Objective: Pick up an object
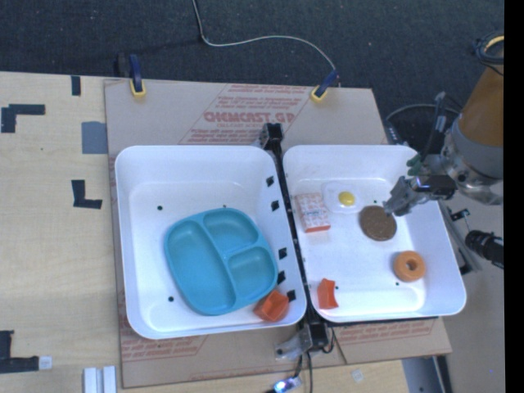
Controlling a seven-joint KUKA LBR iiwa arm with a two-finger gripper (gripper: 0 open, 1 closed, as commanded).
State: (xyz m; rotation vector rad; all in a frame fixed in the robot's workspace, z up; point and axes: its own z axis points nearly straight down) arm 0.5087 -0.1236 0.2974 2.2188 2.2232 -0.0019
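Hovering hand point(401, 203) — grip unclear — just beside brown disc point(378, 223), doughnut point(408, 266) and fried egg point(342, 197) near.

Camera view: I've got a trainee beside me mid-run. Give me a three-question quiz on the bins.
1. True or false: the blue divided plate lies in the left bin.
2. Which item lies nearest the gripper? A) doughnut B) brown disc C) fried egg
3. Fill in: the small printed packet lies in the ____ bin.

Key: 1 true; 2 B; 3 right.
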